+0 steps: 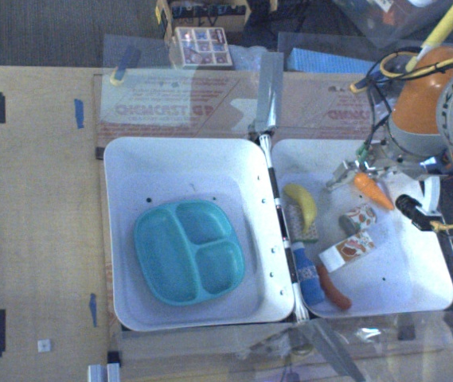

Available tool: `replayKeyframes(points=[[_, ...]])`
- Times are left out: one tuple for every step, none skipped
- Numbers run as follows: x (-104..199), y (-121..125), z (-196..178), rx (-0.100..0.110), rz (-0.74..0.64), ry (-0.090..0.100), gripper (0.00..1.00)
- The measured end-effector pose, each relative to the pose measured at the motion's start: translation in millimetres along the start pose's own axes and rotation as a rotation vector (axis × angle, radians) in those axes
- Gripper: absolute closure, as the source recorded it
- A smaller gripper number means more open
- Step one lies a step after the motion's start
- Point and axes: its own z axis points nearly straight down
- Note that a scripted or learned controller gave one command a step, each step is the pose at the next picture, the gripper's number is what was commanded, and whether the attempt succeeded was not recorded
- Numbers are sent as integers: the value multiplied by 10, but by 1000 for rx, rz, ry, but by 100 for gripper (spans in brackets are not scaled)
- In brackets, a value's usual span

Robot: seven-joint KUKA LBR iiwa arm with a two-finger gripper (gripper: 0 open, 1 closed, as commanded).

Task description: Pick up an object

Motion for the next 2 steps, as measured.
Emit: replayKeyframes(points=[[-2,18,-123,-6,0,-1,100],[131,178,-1087,-3,-101,-2,100]])
